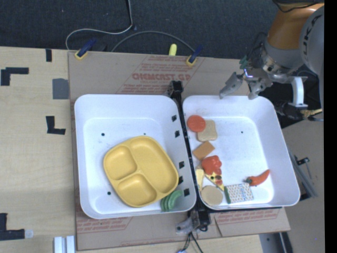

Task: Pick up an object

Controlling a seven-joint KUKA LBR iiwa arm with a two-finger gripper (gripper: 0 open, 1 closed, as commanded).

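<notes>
My gripper (242,87) hangs over the far rim of the right bin (281,146), its two fingers spread open with nothing between them. Toy food lies along the bin's left side: a red round slice (196,123), a tan bread piece (208,130), an orange-brown block (203,151), a red pepper (211,164), a yellow wedge (200,176) and a beige disc (212,195). Near the front sit a checkered packet (240,193) and an orange chili (258,178). All of them lie well below and in front of the gripper.
The left bin (89,141) holds a yellow divided plate (140,171) and a green piece (171,200) at its front right corner. A black divider clamp (175,90) sits between the bins. Cardboard lies under both, with cables behind.
</notes>
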